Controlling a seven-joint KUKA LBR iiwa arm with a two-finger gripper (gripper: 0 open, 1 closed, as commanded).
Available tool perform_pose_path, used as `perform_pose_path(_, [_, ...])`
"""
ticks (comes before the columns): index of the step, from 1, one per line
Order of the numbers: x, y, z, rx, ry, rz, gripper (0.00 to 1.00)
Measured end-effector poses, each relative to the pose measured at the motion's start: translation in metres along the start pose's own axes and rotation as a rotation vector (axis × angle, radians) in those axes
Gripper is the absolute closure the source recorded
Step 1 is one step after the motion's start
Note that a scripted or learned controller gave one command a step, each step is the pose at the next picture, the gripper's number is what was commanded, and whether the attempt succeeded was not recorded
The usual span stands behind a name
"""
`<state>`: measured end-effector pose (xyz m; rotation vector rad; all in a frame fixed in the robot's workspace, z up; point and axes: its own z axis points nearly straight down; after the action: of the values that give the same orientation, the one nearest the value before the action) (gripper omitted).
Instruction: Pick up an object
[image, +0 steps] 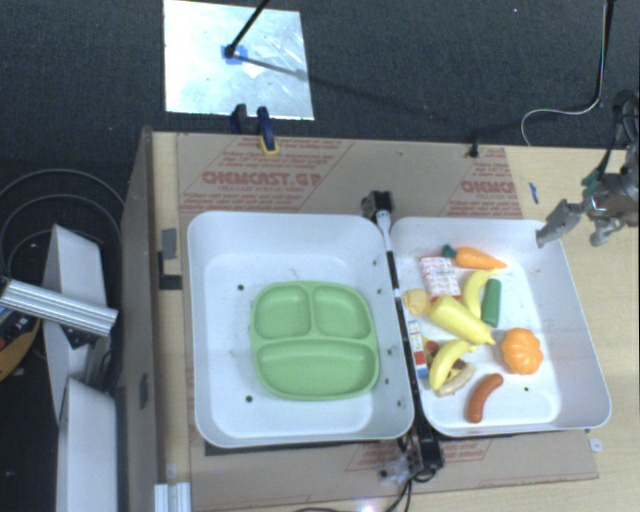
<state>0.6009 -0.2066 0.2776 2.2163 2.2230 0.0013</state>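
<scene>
1. The gripper (578, 222) hangs at the right bin's (580, 330) upper right corner, above its rim, with nothing between its parted jaws, as far as the blur allows.
2. Toy food crowds that bin: carrot (476, 259), orange pumpkin (521, 350), sausage (483, 397), banana (447, 358), green pepper (491, 301).
3. A green divided plate (315, 338) sits in the left bin (220, 300).

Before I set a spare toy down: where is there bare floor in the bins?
Left bin: bare floor rings the green tray, widest toward its left wall. Right bin: free along the right wall and near edge, past the pumpkin and sausage. Crowded around the banana and carrot.
</scene>
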Motion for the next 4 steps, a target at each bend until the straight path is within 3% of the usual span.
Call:
perform_pose_path(1, [0.052,0.022,0.123,0.009,0.005,-0.006,0.0])
perform_pose_path(2, [0.076,0.03,0.193,-0.001,0.003,-0.003,0.0])
perform_pose_path(3, [0.075,0.034,0.175,-0.013,0.003,-0.003,1.0])
perform_pose_path(4, [0.08,0.005,0.035,-0.01,-0.001,-0.001,1.0])
